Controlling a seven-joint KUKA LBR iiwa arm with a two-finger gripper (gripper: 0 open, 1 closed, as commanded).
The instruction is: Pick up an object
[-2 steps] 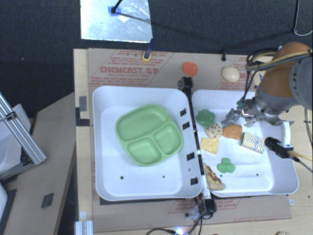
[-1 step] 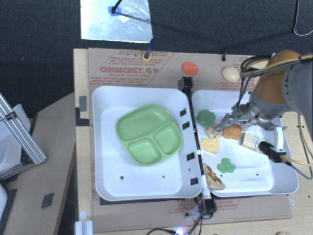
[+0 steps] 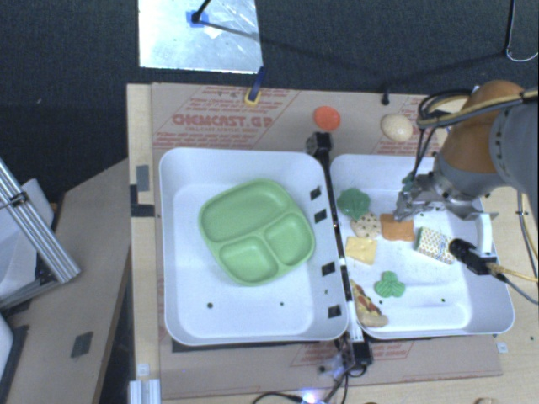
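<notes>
Flat orange rectangular block (image 3: 397,228) lies in right shallow white bin (image 3: 484,310), upper middle, just under tool (image 3: 408,208). Tool state: cannot tell. Grey arm with orange band (image 3: 472,141) reaches in from right, wrist bent down over bin. Same bin: two green leafy pieces (image 3: 354,201), one round speckled cookie (image 3: 365,224), one yellow wedge (image 3: 362,250), one patterned block (image 3: 433,243). Left bin (image 3: 181,310): one green divided plate (image 3: 256,231).
</notes>
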